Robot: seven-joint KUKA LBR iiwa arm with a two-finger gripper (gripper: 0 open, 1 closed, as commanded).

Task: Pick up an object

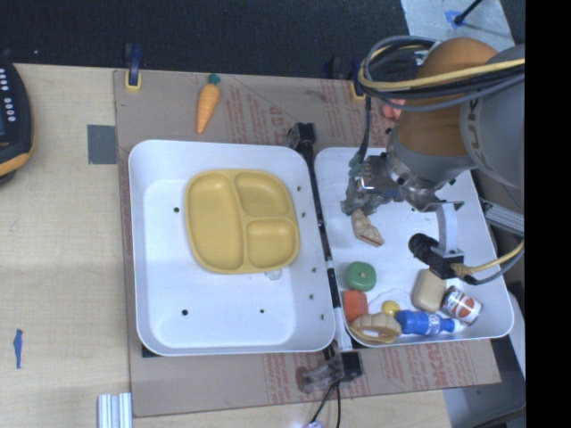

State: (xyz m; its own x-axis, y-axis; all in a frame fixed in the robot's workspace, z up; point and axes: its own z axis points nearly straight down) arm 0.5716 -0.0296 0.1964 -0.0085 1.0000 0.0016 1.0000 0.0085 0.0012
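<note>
My gripper [359,201] hangs low over the upper left part of the right bin [492,239]. A small tan, wedge-shaped piece [368,230] lies just below the gripper, its upper end right at the tip. Whether the piece is gripped or only lying under the tip is not clear from this angle. Toward the front of the same bin lie a green round object [360,275], a red piece [355,305], a small yellow thing [390,308], a blue bottle [419,324], a tan shell-like dish [375,332], a beige block [428,290] and a red and white can [461,307].
The left bin [161,266] holds a yellow divided plate [241,219]. A toy carrot [207,103] lies on the brown board behind the bins. The arm's grey body and yellow cables [446,74] cover the back right of the right bin. A black device [13,114] sits at the far left.
</note>
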